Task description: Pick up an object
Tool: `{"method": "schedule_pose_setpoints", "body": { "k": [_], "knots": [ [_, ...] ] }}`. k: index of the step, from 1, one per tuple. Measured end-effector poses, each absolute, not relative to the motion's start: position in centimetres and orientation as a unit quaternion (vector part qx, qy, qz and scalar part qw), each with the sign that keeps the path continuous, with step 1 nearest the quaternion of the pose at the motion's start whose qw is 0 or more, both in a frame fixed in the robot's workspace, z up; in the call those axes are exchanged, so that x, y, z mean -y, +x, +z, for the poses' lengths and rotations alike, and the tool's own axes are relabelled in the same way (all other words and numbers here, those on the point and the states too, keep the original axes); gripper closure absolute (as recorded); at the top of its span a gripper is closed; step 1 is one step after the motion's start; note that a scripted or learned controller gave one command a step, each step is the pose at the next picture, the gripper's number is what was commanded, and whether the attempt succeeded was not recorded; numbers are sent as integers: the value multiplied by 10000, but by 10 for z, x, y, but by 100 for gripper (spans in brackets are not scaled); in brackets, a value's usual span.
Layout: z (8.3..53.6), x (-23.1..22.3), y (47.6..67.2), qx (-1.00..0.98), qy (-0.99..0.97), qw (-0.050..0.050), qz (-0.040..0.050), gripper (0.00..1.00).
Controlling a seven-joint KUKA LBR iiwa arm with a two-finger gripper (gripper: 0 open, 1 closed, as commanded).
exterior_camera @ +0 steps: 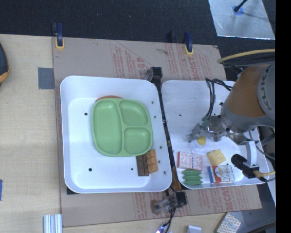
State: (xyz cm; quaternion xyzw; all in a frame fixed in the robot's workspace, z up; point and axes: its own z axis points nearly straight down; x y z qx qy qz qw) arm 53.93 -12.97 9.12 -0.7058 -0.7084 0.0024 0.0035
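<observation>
gripper (200, 136) low over right bin (184, 98) (touching yellow piece (201, 141)).

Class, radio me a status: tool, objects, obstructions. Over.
Tool low in right bin, over small yellow piece. Nothing seen held. Packets cluster nearby; green plate in left bin.

Robot lab, clamped cardboard sheet (136, 57), two white bins (72, 130)

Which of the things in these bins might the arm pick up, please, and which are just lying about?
For the job:
- gripper, over the right bin
- yellow block
- green pod toy
- red-and-white packet
- green divided plate
- brown block

Lying about:
- blue clamps
- grey tape patch
</observation>
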Motion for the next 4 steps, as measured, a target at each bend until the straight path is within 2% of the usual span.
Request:
{"method": "schedule_pose_setpoints", "body": {
  "k": [1,2,3,4],
  "knots": [
    [105,132,543,7092,-7050,-7,6,100],
    [104,132,543,7094,-7048,3,14,0],
    [114,132,543,7099,-7043,3,17,100],
    [114,132,542,7102,-7040,5,20,0]
  ]
}}
